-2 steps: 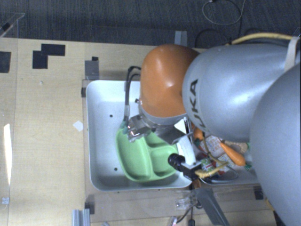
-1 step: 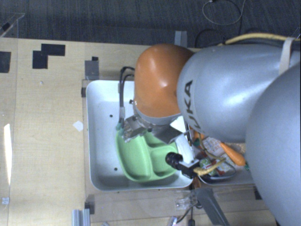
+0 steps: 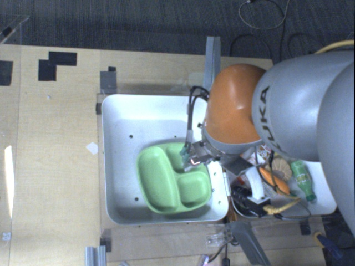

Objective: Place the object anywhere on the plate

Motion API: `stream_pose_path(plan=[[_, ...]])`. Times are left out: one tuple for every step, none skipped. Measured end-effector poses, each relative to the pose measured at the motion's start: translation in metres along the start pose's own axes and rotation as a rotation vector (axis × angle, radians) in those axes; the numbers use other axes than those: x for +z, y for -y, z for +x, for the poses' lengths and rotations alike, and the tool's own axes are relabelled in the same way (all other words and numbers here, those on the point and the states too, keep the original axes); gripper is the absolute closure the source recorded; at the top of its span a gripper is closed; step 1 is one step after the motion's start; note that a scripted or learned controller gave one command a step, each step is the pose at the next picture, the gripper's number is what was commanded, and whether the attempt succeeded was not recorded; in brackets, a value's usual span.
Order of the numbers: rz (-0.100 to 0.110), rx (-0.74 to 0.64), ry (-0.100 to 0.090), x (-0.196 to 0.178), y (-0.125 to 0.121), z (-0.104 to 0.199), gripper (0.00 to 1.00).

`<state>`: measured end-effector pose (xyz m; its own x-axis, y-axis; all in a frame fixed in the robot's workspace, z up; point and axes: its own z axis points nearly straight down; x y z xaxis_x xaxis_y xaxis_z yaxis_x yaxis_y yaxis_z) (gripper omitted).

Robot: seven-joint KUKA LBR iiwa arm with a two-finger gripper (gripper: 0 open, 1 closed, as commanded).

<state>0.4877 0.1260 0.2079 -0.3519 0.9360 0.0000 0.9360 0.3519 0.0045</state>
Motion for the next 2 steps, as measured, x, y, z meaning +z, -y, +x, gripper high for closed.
stream_pose_path(plan=[[0.002,-0.209,-0.001,0.033,-0.008,0.024,1.00],[-0.001,-0.217,0.000,0.039,0.003,-0.010,1.00]])
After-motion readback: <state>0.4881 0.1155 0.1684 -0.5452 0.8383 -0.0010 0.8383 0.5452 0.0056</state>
